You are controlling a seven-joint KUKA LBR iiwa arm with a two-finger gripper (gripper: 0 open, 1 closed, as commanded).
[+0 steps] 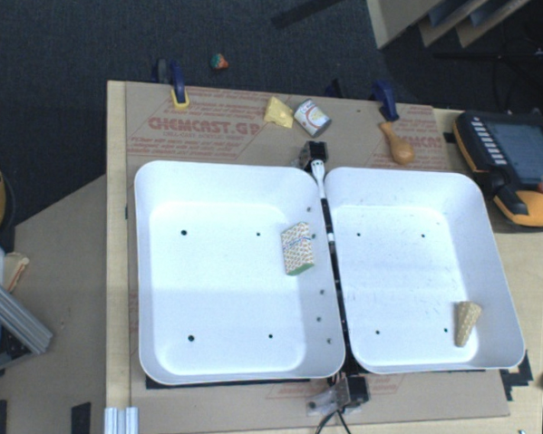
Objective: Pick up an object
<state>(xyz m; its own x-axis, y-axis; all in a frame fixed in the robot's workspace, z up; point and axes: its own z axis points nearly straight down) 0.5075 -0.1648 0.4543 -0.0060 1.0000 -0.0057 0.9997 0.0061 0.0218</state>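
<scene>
In the left bin (pixel 159 278), against its right wall, a small speckled block (pixel 297 248) with a green lower edge is lying on its own, well apart from anything else and so offering free sides to a grasp; this is reading as the likeliest object to pick up. In the right bin (pixel 418 201), near the front right corner, a tan cone-shaped piece (pixel 467 322) is lying close to the wall, which may be crowding an approach on that side. Both bins are sitting side by side and touching along their inner rims, probably so that things can pass from one to the other. They are resting on a brown board covering the tabletop (pixel 111 339), and two blue clamps (pixel 178 81) are gripping the board's far edge, apparently to stop it from sliding. Behind the bins, outside either one, a yellow wedge (pixel 279 112), a small pale box (pixel 312 117) and an orange-brown piece (pixel 398 144) are lying loose. A control pendant (pixel 515 156) is resting at the right. The pick is not yet beginning.
</scene>
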